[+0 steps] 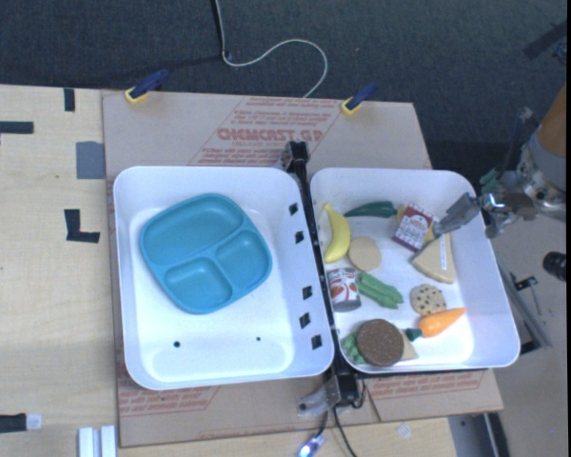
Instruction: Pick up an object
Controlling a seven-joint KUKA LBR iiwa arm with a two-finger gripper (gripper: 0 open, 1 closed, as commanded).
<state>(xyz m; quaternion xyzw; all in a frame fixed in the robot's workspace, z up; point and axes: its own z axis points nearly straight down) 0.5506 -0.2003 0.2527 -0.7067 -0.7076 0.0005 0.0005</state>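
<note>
The right bin (490, 298) holds several toy foods: a yellow banana (336, 234), a dark green pepper (371, 209), a small red box (413, 227), a pale cheese wedge (438, 260), a tan round cracker (365, 253), a small can (344, 288), a green pickle (379, 289), a chip cookie (425, 299), an orange carrot (441, 322) and a brown burger (379, 343). My gripper (457, 219) hangs over the bin's upper right corner, just right of the red box and above the cheese wedge. I see nothing held in it.
A blue divided plate (205, 252) lies in the left bin (133, 331). A black divider (309, 255) runs between the two bins. Both rest on a cardboard sheet (257, 131) clamped at the back, with a white cable (285, 50) behind it.
</note>
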